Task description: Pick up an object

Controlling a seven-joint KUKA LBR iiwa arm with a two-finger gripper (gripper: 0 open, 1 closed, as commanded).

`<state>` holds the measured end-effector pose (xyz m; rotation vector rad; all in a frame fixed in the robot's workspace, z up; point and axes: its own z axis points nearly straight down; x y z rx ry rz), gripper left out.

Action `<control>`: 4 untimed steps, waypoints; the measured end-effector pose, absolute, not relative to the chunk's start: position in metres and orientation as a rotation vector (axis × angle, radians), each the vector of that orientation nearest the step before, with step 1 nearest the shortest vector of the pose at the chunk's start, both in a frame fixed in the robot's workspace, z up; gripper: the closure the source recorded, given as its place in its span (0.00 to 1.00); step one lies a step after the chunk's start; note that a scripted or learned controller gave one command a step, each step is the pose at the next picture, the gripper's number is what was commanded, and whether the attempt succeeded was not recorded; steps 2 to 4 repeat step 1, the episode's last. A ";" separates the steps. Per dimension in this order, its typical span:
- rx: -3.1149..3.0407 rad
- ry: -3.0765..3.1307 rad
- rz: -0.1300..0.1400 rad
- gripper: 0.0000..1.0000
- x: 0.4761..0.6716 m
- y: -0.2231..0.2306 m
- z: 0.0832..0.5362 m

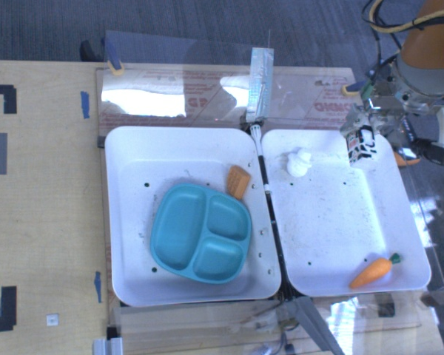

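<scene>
In the right bin a small white lumpy object lies near the far left corner. An orange toy carrot with a green top rests near the front right corner. The left bin holds a blue divided plate and a tan block leaning at the plate's far edge. My gripper hangs over the right bin's far right corner, to the right of the white object and apart from it. I see nothing in it.
A clear upright panel with a metal post stands behind both bins. The arm's orange band and cables crowd the upper right. A wooden bench top stretches to the left.
</scene>
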<state>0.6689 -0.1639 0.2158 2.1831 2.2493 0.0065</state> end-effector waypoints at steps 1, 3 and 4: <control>2.132 2.307 0.002 1.00 0.624 -0.120 0.215; 2.132 2.307 0.002 1.00 0.624 -0.120 0.215; 2.132 2.307 0.002 1.00 0.624 -0.120 0.215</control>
